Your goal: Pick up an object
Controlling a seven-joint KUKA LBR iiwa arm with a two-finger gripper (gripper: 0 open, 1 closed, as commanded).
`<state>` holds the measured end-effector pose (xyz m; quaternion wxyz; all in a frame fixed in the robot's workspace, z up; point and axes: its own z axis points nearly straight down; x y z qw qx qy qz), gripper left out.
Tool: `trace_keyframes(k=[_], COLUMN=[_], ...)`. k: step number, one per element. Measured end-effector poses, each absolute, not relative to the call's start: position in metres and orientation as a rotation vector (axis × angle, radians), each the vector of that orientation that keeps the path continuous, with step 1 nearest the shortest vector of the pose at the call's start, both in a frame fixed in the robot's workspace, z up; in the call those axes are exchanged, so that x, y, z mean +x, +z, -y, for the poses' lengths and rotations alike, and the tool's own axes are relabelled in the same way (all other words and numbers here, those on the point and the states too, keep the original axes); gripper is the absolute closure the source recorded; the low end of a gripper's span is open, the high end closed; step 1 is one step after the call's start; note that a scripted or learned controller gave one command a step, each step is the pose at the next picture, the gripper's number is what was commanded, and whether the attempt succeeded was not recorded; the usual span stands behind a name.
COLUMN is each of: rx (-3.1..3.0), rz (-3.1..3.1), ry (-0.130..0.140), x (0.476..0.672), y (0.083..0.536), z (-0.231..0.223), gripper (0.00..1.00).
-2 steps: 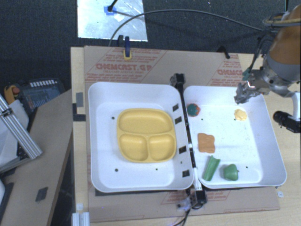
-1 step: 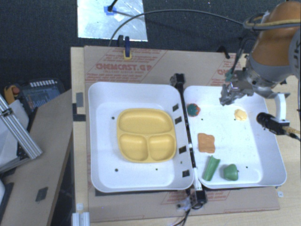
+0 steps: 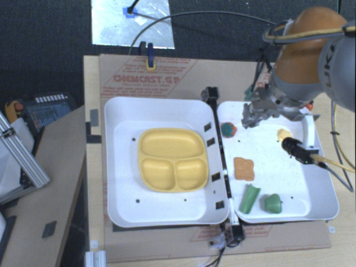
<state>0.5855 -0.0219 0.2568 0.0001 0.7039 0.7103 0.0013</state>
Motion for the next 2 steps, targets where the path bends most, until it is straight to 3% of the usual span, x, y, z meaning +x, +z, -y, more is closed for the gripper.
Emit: trace_keyframes(k=[2], rx=[2.212], rz=[-2.233], ry=[0.002], x=[0.571], y=[0.225], z=[-0.076], gripper=[1.0])
